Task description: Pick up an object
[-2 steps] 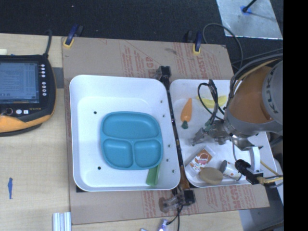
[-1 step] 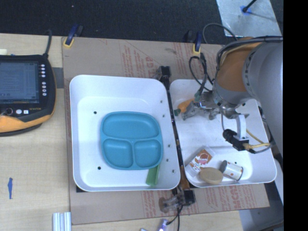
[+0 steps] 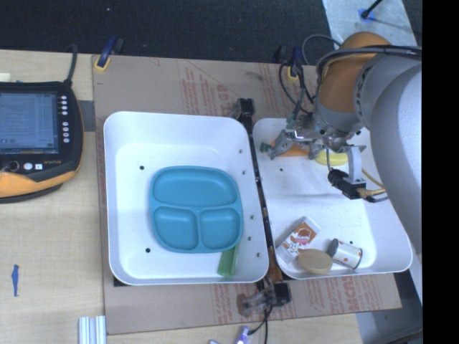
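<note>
My gripper [image 3: 305,143] hangs low over the far left part of the right bin [image 3: 380,224], under the orange band of the arm [image 3: 351,63]. A yellow object [image 3: 337,158] lies just right of it, partly hidden by the wrist. At the near end of that bin lie a small printed packet [image 3: 299,236], a tan round object [image 3: 315,261] and a little white cylinder [image 3: 347,253]. In the left bin [image 3: 122,192] a blue divided plate [image 3: 196,208] lies flat, with a green stick-like object [image 3: 228,261] by its near right corner.
A teach pendant [image 3: 32,138] with a lit screen rests on the bench at the left. Cables and a black fitting [image 3: 348,185] trail from the wrist over the right bin. A clamp [image 3: 246,108] sits between the bins at the far side.
</note>
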Robot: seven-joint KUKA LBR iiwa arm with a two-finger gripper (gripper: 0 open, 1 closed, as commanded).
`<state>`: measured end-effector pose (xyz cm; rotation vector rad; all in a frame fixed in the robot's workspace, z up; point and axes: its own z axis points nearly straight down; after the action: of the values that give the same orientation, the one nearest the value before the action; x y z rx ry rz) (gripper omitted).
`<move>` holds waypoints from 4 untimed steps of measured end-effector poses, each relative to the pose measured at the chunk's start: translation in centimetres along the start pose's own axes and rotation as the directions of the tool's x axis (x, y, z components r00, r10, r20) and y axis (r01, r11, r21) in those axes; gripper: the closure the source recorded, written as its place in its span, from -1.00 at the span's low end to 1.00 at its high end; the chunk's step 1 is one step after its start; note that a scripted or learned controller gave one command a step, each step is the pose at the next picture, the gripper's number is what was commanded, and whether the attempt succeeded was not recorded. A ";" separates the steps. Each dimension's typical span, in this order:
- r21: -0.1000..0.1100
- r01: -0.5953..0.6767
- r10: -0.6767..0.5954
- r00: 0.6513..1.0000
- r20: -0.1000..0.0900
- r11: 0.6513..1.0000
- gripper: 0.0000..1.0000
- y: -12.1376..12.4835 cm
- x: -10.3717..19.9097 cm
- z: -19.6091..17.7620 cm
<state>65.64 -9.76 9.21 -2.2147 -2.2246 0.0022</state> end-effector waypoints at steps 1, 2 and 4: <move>0.000 -0.001 0.001 1.000 0.001 1.000 -1.00 0.0 -0.5 0.0; 0.002 0.000 0.000 1.000 0.000 1.000 -1.00 0.0 0.5 0.0; -0.002 -0.002 0.002 1.000 0.001 1.000 -1.00 0.0 -2.5 0.0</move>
<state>65.65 -12.27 9.22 -2.2183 -2.2241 0.0013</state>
